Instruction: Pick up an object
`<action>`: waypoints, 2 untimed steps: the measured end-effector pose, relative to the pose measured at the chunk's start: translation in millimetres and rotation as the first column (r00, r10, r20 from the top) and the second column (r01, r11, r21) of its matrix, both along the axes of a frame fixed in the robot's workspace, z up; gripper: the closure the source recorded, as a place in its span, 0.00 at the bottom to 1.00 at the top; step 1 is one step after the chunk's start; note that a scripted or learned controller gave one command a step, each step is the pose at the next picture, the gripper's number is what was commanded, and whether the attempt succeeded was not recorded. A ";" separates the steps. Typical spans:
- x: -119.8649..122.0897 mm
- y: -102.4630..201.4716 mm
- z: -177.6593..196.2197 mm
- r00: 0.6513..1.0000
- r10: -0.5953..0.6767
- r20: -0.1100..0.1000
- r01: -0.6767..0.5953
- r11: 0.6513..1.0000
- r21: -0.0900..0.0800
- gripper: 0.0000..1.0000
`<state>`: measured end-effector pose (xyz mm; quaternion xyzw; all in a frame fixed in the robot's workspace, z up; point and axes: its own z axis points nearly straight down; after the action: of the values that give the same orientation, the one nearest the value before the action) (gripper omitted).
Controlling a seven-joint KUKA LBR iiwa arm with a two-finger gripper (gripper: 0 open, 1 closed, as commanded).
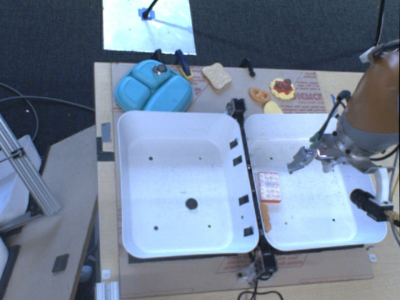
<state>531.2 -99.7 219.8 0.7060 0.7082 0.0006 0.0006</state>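
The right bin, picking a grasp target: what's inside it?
In the right bin: a red-and-white packet and a small orange stick by its left wall. The arm hides part of its right side.

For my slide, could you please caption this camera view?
Gripper hovers in the right bin near a small box.

1. Both bins, left (134, 186) and right (350, 230), are white with small dark dots.
2. The carton (269, 187) is white with red print.
3. The stick (265, 217) below it is orange-tan.
4. The divided dish (153, 87) is light blue.
5. The toast slice (217, 75) is pale tan with a browner crust.
6. The worktop (107, 186) is tan.
7. The arm (374, 99) has an orange band above grey.
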 end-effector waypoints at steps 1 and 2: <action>-43.5 -23.3 -137.0 1.000 -0.005 0.006 0.005 1.000 -0.001 0.00; 14.7 -112.7 -96.9 1.000 -0.006 0.011 0.006 1.000 -0.009 0.00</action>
<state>545.9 -212.4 122.9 0.7080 0.7062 0.0011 0.0076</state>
